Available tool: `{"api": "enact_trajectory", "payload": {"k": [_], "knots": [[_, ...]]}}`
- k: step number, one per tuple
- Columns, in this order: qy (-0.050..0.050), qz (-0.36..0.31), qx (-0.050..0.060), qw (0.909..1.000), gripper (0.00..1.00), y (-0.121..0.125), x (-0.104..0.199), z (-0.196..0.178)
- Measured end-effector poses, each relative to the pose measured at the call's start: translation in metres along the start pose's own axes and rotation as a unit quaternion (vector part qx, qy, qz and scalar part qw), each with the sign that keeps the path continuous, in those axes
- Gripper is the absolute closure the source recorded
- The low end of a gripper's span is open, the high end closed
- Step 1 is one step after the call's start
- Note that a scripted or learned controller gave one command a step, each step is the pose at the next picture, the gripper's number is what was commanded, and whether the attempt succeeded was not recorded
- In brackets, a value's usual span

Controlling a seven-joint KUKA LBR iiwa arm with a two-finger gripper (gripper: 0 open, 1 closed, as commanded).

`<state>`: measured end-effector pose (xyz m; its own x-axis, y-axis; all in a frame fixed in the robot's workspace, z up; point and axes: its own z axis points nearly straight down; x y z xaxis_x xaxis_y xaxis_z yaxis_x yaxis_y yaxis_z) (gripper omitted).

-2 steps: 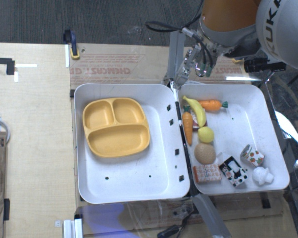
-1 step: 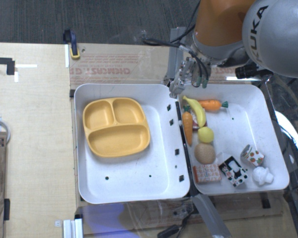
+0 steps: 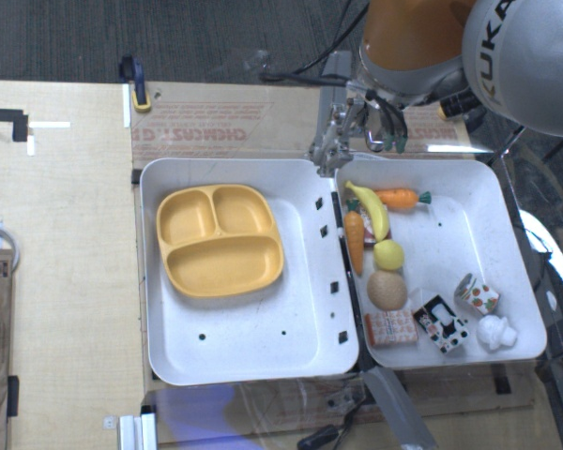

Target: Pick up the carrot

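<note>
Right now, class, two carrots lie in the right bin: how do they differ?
The long carrot lies lengthwise along the bin's left wall, beside the banana; the short carrot lies crosswise near the back. The long one looks slimmer, the short one stubbier. Both are orange with green tops.

Light was bright and even, from overhead; the white bins [image 3: 235, 364] came close to washing out, with soft glare along their rims. Shadows were faint and short, a weak one under the yellow tray [image 3: 220, 240]. Focus held reasonably across the bench [image 3: 56, 251], though the arm [image 3: 469, 17] at top right looked soft and slightly blurred, and fine detail on small objects was lost to low resolution.
</note>
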<state>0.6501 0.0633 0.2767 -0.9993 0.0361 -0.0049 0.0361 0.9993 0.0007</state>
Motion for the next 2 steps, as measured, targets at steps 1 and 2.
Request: {"api": "enact_trajectory", "payload": {"k": [1,2], "knots": [[0.001,-0.120,0.000,0.9928,1.00,-0.0078,-0.0012,0.0209],[0.001,-0.120,0.000,0.9928,0.00,-0.0078,-0.0012,0.0209]]}}
